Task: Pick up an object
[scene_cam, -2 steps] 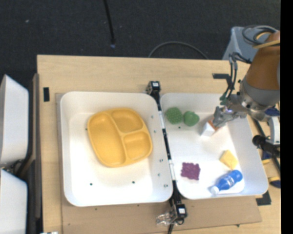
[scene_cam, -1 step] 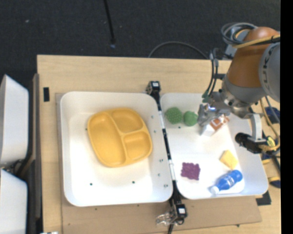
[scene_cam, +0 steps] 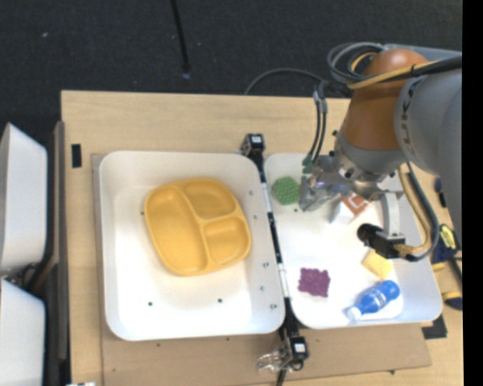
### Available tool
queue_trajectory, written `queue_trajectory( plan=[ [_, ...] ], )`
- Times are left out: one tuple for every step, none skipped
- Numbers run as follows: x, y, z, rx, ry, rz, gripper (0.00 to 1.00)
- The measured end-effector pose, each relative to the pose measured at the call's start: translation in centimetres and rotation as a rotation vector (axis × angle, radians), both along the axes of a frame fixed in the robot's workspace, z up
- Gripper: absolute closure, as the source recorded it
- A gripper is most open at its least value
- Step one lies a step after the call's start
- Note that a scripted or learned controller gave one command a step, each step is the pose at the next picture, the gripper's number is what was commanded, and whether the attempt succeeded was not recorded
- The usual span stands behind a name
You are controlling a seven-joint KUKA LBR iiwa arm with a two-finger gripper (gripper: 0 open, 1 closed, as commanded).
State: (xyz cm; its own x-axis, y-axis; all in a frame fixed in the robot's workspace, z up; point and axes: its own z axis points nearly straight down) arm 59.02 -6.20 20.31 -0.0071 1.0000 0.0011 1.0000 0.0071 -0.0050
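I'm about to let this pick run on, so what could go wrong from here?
The gripper sits low in the right bin, close to the green object and the bin's left wall, so it might nudge the object or scrape the wall. An orange-brown item lies partly under the wrist, which could knock it. The blue bottle lies on its side and might roll if bumped.

Grey arm reaching in from right, gripper (scene_cam: pixel 320 198) pointing down, fingers perhaps apart.
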Motion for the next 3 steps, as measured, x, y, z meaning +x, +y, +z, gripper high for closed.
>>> queue_trajectory(
  plan=[
    [-1.3,4.5,0.5,0.001,0.0,0.0,1.0],
    [-1.3,9.7,0.3,0.001,0.0,0.001,1.0],
    [-1.6,14.5,0.8,0.0,0.0,0.001,1.0]
  ],
)
